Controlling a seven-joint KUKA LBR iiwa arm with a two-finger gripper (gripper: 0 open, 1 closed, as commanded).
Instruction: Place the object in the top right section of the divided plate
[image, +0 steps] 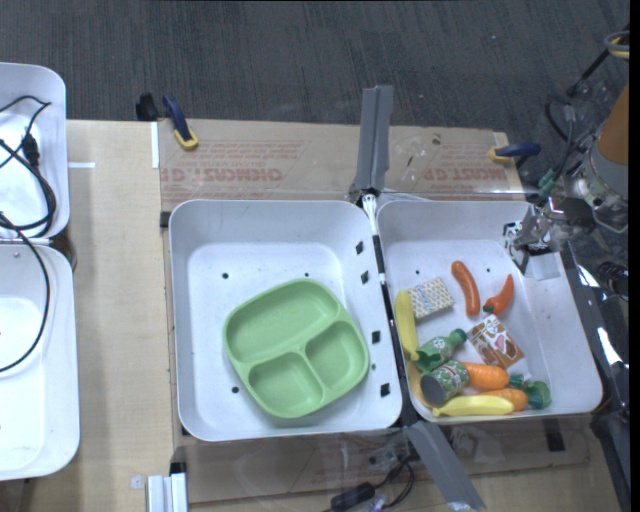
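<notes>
A green divided plate (295, 348) lies in the left bin (200, 240), with nothing in its three sections. The right bin (430, 225) holds several toy foods: a red sausage (465, 286), a small red chili (500, 295), a speckled sponge-like block (431, 297), a yellow banana (405, 324), a green bottle (441, 348), a snack packet (496, 340), a carrot (487, 376) and a second banana (475, 406). My gripper (533, 238) hangs at the right bin's upper right rim, above the bin's bare corner and apart from the toys.
A grey divider post (373, 140) stands between the bins at the back. Blue clamps (180, 120) sit on the bench edge. Cables and white gear (25, 200) lie at the far left. The arm's body (610, 150) fills the upper right.
</notes>
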